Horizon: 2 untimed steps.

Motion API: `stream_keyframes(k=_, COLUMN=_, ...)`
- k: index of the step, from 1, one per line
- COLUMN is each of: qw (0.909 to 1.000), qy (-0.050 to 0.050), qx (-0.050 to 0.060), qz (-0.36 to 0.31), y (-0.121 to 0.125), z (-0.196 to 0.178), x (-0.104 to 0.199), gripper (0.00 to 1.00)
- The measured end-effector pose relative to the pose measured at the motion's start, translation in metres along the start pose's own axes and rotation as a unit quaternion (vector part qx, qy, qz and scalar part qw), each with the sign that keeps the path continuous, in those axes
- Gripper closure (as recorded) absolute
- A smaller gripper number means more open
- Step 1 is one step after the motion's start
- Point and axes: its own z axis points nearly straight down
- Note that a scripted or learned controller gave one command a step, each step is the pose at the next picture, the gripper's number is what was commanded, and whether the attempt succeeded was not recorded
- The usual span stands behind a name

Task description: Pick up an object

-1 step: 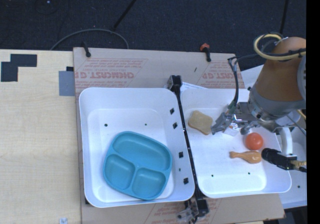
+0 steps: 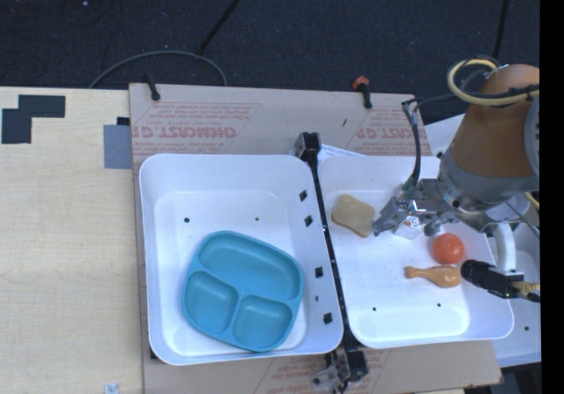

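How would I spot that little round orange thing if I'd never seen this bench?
Find the right bin, the one the arm reaches over. Near its right side lies the orange ball, just above a tan drumstick shape. It alone is round and bright; the sponge is tan and blocky.

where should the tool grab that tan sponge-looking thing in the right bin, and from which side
Judging from this view, grip the tan block across its shorter width, coming straight down from above. It lies flat on the right bin floor with bare floor all round it, and its long axis runs slantwise. The tool sits just to its right, so a short shift left should centre it.
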Motion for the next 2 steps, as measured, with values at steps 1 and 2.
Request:
stream_keyframes(k=1, qw=1.0, qy=0.001, qx=0.004, qz=0.0, y=0.005, z=0.053, x=0.008, gripper=0.0)
stream_keyframes(k=2, qw=1.0, qy=0.001, qx=0.004, qz=0.0, y=-0.007, z=0.108, x=0.011, gripper=0.0)
